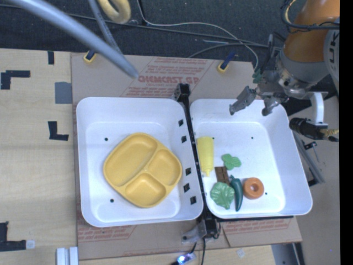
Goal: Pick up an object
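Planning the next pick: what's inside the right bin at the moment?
The right bin holds a yellow bottle, two green leafy pieces, a brown piece, a green pepper and an orange ring. The brown piece's lower end is hidden by the pepper and leaf.

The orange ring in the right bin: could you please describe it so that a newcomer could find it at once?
Start at the right bin, the one nearer the arm, and look to the cluster of small toys by its front wall. The orange ring lies at the right end of that cluster, just beside the dark green pepper. It is the only round, orange piece with a hole in its middle.
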Tool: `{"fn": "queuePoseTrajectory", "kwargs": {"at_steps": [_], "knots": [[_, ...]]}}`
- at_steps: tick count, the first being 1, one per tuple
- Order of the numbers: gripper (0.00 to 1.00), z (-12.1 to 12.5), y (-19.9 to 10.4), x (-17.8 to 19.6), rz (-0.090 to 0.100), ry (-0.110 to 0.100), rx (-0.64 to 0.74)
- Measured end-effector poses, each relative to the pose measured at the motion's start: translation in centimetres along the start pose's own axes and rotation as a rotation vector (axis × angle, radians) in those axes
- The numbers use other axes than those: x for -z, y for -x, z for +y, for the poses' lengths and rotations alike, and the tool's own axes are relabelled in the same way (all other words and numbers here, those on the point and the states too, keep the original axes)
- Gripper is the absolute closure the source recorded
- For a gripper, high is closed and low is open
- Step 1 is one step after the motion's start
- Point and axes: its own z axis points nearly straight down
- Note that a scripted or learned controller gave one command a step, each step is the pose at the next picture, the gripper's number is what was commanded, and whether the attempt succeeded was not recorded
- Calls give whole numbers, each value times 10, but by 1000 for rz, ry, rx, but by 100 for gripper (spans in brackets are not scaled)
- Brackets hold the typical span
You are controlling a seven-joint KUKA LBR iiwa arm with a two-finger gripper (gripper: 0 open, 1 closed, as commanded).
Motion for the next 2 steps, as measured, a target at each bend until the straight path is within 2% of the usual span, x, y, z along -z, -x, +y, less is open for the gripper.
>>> {"fn": "queuePoseTrajectory", "kwargs": {"at_steps": [1, 2], "knots": [[0, 2, 0, 7, -2, 13, 3], [0, 0, -3, -58, -2, 6, 2]]}}
